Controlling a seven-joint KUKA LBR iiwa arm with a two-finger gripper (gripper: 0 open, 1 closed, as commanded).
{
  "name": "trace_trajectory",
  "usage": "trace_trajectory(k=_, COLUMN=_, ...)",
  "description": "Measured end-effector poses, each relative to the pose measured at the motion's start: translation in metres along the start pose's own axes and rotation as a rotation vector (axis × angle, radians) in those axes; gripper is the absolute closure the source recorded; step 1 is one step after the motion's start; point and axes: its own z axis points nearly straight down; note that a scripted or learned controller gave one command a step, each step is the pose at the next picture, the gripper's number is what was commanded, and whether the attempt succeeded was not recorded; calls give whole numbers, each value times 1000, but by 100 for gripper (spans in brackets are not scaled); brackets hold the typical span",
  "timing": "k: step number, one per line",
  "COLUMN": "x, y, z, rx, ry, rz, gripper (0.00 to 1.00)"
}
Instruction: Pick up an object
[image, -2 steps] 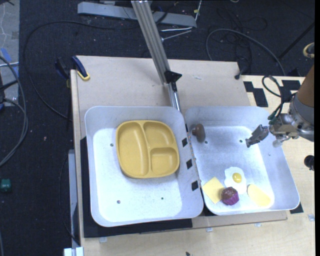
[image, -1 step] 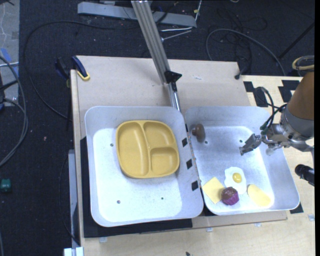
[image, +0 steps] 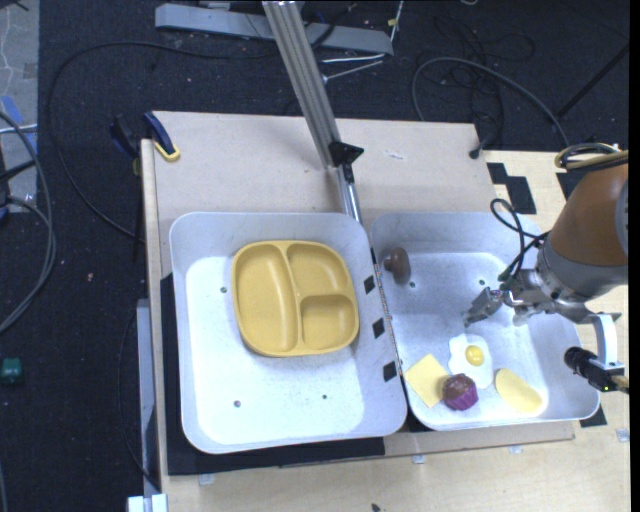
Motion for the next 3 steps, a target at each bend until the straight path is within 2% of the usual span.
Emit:
trace_trajectory(k=1, x=0, y=2, z=-14, rx=-7, ry=-2, rz=-1, gripper=100)
trace_trajectory(k=3, x=-7, y=8, z=-140, rx=-14, ry=-5, rz=-4, gripper=100)
